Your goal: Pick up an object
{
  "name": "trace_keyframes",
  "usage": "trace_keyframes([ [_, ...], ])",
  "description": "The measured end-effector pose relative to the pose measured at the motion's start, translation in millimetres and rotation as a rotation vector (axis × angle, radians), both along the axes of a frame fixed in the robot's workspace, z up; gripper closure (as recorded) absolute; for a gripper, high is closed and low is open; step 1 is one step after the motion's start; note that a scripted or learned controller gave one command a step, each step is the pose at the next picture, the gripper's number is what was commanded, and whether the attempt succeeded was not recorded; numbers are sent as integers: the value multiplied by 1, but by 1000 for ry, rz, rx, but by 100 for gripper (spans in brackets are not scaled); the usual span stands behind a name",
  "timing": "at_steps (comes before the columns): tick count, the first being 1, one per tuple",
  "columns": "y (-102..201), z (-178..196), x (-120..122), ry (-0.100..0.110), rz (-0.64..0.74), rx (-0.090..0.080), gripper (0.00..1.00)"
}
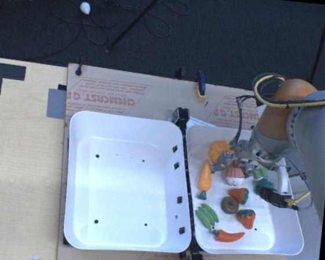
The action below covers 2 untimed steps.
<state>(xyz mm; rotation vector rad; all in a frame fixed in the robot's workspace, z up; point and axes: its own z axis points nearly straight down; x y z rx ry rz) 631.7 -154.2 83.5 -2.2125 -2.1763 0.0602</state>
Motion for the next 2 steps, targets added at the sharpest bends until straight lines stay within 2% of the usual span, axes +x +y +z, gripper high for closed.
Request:
trace_keyframes([
  [1,-28,0,1,-1,7,9,0],
  [2,-31,10,-1,3,6,3,100],
])
